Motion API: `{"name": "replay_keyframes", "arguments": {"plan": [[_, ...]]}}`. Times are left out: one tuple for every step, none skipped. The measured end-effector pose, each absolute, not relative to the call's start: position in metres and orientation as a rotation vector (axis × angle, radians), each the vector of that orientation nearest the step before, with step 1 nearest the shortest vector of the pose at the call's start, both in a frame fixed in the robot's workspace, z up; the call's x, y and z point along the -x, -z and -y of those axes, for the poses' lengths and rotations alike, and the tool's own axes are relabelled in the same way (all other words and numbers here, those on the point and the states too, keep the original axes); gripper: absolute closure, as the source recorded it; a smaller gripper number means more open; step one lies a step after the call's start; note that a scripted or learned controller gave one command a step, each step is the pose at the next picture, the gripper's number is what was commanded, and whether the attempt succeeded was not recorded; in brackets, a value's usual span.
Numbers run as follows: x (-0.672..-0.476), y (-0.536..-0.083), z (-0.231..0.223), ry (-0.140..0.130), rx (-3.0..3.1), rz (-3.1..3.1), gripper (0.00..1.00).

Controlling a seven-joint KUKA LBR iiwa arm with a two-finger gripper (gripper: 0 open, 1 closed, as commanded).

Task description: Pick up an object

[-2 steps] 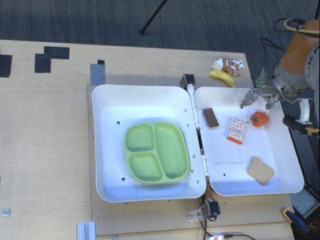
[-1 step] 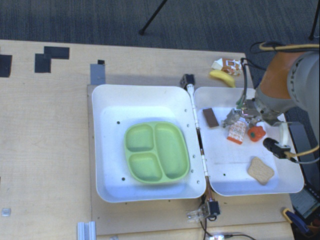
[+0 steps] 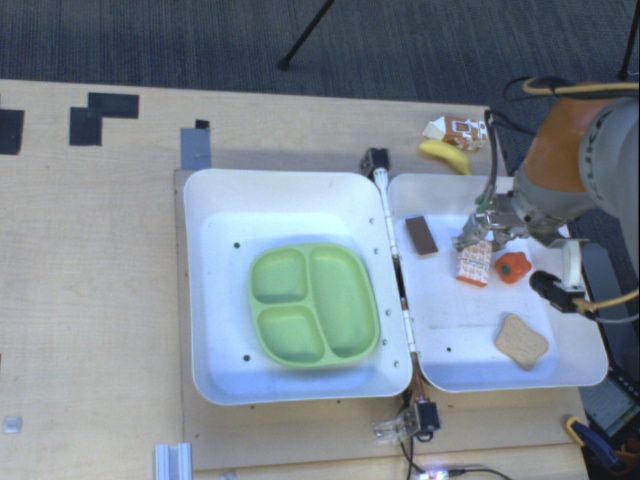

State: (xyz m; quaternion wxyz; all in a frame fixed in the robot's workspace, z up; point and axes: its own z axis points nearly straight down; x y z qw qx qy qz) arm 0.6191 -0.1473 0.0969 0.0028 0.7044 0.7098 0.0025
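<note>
A small orange-and-white packet (image 3: 475, 264) lies in the right bin (image 3: 440, 348), directly beneath the end effector (image 3: 483, 230), whose finger state cannot be told from this angle. Just beside the packet sits a red tomato-like toy (image 3: 513, 267), with a brown bar (image 3: 421, 236) to its left and a slice of bread (image 3: 521, 340) nearer the front. The left bin (image 3: 215, 268) holds a green divided plate (image 3: 312, 305), and a banana (image 3: 444, 154) rests on the desk (image 3: 90, 268) behind the bins.

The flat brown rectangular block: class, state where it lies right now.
In the camera view, the flat brown rectangular block lies in the right white bin, in its upper left part near the divider between the bins, left of the small orange-and-white packet.
</note>
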Motion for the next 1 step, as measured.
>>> {"name": "replay_keyframes", "arguments": {"plan": [[-0.5558, -0.1913, 0.1138, -0.005, -2.215, -2.224, 1.0]]}}
